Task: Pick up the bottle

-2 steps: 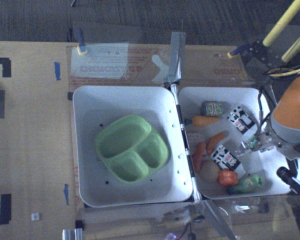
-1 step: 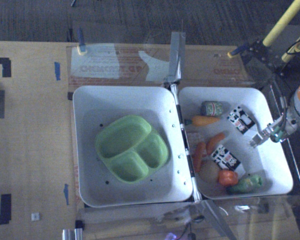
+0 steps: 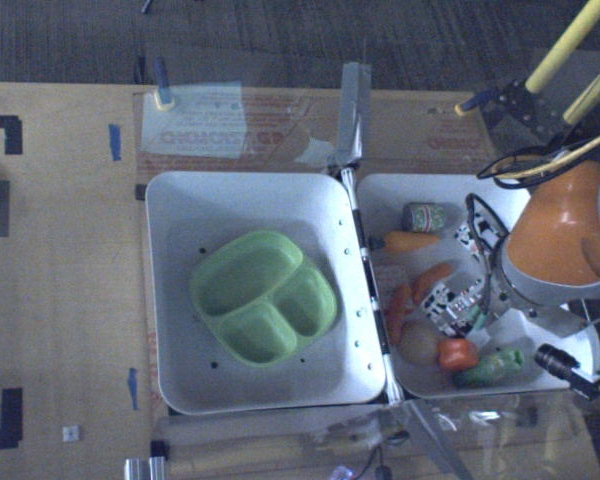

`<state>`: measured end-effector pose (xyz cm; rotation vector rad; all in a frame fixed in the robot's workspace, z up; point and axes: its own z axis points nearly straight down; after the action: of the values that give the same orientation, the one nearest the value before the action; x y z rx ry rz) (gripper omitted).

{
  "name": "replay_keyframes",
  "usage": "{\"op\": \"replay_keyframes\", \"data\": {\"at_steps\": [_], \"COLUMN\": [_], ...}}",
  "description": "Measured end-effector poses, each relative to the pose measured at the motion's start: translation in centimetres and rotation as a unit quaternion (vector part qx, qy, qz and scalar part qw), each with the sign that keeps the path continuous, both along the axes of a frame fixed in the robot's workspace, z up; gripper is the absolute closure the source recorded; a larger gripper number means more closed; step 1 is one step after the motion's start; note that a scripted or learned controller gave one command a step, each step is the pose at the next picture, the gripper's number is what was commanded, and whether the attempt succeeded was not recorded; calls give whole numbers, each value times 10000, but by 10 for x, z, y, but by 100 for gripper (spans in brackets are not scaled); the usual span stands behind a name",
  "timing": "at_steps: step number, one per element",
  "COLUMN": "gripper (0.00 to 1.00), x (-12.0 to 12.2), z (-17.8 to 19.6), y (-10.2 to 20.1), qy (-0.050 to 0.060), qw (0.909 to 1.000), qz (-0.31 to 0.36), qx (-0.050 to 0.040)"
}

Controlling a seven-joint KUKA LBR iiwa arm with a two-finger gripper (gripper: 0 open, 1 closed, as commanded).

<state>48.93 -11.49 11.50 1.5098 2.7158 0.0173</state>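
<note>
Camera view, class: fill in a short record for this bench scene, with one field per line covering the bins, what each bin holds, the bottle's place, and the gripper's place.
left bin: holds a green divided plate
right bin: holds a small can, orange carrots, a red pepper and the bottle
bottle: green, lying on its side near the right bin's front edge, beside the red pepper
gripper: low over the middle of the right bin, behind the bottle, among the toy foods
arm: reaches in from the right

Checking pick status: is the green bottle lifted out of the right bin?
No, the green bottle lies on its side on the right bin floor, near the front edge.
</note>
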Motion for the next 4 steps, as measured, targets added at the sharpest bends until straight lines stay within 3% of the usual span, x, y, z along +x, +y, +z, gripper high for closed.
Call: {"op": "replay_keyframes", "data": {"at_steps": [1,2,3,4], "gripper": [100,100,100,100], "x": [8,-9,-9,-9], "z": [-6,70,107,245], "y": [2,80,119,163], "qy": [-77,152,155,132], "qw": [9918,9599,9593,8981], "qz": [1266,2799,2821,4396], "qx": [-128,-21,-19,-59]}}
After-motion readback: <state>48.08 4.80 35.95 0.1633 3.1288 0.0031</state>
